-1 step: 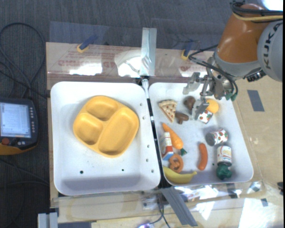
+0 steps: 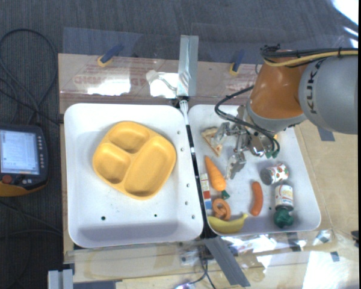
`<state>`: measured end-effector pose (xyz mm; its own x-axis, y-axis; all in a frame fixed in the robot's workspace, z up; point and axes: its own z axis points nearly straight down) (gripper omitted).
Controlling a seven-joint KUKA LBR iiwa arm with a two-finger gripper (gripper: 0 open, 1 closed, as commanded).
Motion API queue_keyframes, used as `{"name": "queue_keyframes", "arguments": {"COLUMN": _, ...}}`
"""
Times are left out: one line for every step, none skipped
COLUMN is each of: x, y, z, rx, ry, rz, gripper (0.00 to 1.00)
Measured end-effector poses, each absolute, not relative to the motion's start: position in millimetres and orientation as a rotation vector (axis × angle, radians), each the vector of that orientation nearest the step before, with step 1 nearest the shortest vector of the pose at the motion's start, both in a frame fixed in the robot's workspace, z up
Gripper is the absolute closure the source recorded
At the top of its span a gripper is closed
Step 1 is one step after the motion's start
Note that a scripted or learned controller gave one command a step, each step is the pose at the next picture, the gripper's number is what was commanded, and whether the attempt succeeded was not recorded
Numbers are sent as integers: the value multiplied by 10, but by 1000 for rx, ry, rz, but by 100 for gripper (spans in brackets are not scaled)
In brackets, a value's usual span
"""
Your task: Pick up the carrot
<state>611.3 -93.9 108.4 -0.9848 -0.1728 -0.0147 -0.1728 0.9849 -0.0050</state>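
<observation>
The carrot (image 2: 215, 174), orange with a green stub at its lower end, lies slanted in the left part of the right bin (image 2: 305, 179). My gripper (image 2: 242, 154) hangs over the middle of that bin, just right of the carrot and slightly above it in the view. It stands open, with nothing between its fingers. One fingertip (image 2: 234, 164) points down close to the carrot's right side without touching it.
Around the carrot in the right bin lie a tan wedge (image 2: 212, 138), a red sausage (image 2: 256, 198), a banana (image 2: 227, 223), an orange ring (image 2: 220, 208), a can (image 2: 274, 174) and a green bottle (image 2: 283, 206). A yellow sectioned plate (image 2: 134, 159) sits in the left bin (image 2: 78, 221).
</observation>
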Motion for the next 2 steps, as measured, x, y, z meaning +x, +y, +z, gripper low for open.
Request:
{"name": "queue_keyframes", "arguments": {"x": 5786, "y": -983, "z": 1033, "rx": 226, "ry": 3091, "rz": -4, "gripper": 0}}
{"name": "queue_keyframes", "arguments": {"x": 5723, "y": -92, "z": 1893, "rx": 146, "ry": 3125, "rz": 3, "gripper": 0}}
